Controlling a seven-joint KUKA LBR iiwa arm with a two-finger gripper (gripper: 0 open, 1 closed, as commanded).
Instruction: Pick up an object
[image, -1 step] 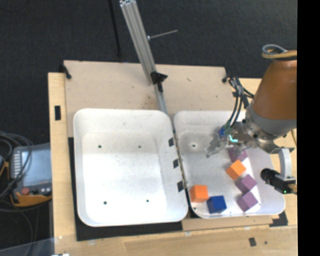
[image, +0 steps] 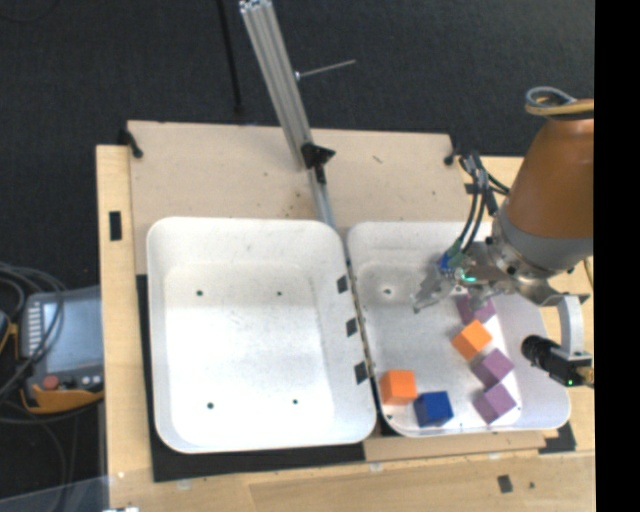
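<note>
The end effector (image: 437, 292) hangs low over the right bin (image: 400, 255), near that bin's middle, its thin grey fingers pointing left and down; whether they are spread or closed cannot be told at this size, and nothing is seen between them. Behind it the arm (image: 550, 190) comes in from the right, its orange band broad above the grey wrist, with cables looping beside it.

Just right of the end effector lies a purple block (image: 479, 308), partly under the wrist, and touching it below is an orange block (image: 472, 340). Further toward the near edge sit two more purple blocks (image: 493, 366) (image: 496, 402), close together. Along the bin's near rim an orange cube (image: 399, 386) and a blue cube (image: 434, 408) sit just beside each other.

The left bin (image: 250, 330) adjoins the right one on the desk (image: 200, 165). A slanted metal post (image: 285, 90) rises behind the bins. At the far left, off the desk, rests a control pendant (image: 55, 345).
</note>
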